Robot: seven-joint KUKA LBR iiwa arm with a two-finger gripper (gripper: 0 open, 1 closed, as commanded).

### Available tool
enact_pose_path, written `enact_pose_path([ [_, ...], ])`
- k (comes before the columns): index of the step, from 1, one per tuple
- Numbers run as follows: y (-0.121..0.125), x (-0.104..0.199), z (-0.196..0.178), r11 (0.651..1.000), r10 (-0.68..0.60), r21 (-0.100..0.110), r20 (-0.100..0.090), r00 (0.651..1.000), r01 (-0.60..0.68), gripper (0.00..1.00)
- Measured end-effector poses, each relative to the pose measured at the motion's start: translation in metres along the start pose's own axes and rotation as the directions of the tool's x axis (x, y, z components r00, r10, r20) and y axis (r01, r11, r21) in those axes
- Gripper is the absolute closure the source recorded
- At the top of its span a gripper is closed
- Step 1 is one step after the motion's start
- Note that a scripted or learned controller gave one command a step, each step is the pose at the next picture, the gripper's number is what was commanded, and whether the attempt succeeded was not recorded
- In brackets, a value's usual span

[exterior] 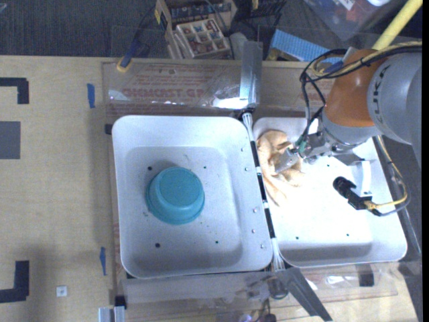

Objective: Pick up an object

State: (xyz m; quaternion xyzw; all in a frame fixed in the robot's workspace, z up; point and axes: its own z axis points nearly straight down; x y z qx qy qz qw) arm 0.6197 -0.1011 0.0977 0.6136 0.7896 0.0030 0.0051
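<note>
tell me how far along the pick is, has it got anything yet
Done: the arm has reached into the right bin, and the gripper is down on the tan cloth by that bin's left wall. In hand: the grasp itself; the view can't show whether the cloth is held, and it lies in the bin. Left: closing on it and lifting clear. The blue bowl sits untouched, upside down, in the left bin.

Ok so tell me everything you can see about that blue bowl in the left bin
The blue bowl is teal, round and smooth, plastic-looking. It sits upside down on the floor of the left bin, left of centre, clear of the walls. Nothing touches it; the gripper is over in the right bin.
</note>
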Motion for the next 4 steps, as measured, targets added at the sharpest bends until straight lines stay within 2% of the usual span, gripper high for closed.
enact_pose_path([
  [1, 0.016, 0.008, -0.088, 1.0, -0.022, 0.007, -0.002, 1.0, 0.022, 0.0],
  [2, 0.0, -0.005, -0.002, 0.995, -0.098, -0.003, 0.001, 0.995, 0.098, 0.0],
  [3, 0.001, -0.007, -0.014, 0.995, -0.095, -0.008, 0.002, 0.996, 0.095, 1.0],
  [4, 0.031, 0.026, -0.087, 0.991, 0.135, 0.008, -0.001, 0.991, -0.135, 1.0],
])
